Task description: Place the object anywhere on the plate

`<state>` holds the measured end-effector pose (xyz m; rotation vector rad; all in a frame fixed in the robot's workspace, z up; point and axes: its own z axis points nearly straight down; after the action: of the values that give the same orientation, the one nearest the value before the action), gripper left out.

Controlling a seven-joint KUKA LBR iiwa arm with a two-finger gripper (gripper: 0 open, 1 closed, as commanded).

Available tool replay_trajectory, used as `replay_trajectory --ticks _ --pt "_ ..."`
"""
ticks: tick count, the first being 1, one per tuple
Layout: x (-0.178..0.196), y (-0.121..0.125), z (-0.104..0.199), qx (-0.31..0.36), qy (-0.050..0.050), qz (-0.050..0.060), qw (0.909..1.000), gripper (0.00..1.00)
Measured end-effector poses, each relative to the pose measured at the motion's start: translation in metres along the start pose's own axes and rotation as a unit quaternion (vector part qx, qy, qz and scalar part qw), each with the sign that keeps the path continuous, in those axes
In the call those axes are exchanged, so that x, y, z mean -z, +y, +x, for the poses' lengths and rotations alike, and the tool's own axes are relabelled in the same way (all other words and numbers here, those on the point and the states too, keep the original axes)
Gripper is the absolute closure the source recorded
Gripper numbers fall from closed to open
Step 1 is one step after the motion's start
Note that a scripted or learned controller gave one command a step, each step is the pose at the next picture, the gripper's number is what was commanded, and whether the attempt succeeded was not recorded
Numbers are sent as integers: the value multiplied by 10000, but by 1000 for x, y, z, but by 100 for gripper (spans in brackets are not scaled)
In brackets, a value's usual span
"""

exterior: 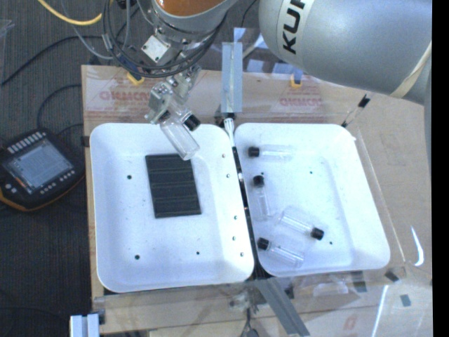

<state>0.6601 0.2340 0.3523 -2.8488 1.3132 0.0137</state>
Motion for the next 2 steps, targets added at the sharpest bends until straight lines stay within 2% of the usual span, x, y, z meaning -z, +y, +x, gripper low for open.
replay_trajectory --ticks 1,2 --pt "4 12 -10 1857 -10 -19 9826 100" --pt "30 33 -29 3034 -13 -20 9529 100"
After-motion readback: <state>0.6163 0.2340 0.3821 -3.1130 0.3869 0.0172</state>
